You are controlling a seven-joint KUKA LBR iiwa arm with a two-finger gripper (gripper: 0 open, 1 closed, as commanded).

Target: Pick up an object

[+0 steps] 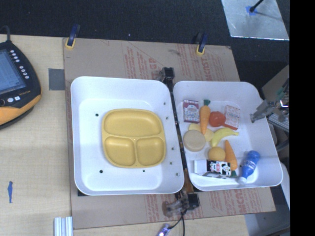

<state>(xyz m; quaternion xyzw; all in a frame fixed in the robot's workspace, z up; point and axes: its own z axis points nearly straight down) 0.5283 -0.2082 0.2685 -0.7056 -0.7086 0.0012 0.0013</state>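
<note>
Starting at the left, we see a yellow tray in the left bin; the food toys, a carrot among them, lie untouched in the right bin. Our gripper hangs at that bin's right rim, its grip impossible for us to tell, so nothing is picked yet.

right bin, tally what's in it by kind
Right bin:
carrots: 2
red-and-white packets: 2
tomato: 1
banana: 1
round tan disc: 1
yellow round fruit: 1
milk carton: 1
blue bottle: 1
Total: 10
</note>
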